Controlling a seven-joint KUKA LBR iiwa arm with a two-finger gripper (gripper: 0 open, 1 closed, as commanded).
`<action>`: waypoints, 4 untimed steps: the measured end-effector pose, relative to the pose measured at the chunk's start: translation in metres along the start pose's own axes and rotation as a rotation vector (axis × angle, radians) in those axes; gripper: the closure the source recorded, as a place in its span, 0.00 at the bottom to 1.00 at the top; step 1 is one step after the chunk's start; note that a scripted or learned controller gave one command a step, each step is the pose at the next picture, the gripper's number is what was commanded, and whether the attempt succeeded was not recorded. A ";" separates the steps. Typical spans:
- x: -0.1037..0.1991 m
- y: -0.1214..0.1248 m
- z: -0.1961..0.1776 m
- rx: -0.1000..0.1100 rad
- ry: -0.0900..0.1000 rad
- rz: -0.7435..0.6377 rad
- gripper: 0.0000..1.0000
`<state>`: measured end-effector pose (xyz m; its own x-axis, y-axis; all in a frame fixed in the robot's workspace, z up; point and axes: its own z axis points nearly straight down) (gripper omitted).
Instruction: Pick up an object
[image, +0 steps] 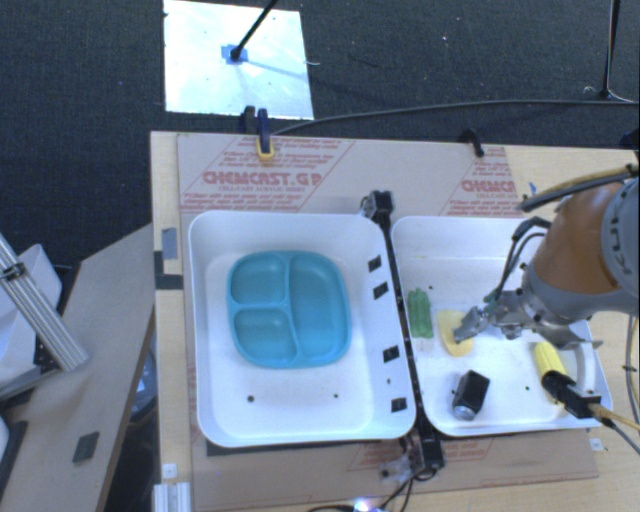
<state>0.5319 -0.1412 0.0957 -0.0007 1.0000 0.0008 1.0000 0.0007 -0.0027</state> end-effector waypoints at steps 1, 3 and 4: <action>0.000 0.002 -0.014 -0.006 -0.001 -0.001 1.00; 0.001 0.004 -0.111 -0.010 -0.003 -0.004 1.00; 0.052 0.015 -0.125 -0.006 0.000 -0.009 1.00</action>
<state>0.5476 -0.0890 0.2205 -0.0093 1.0000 0.0007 1.0000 0.0093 0.0035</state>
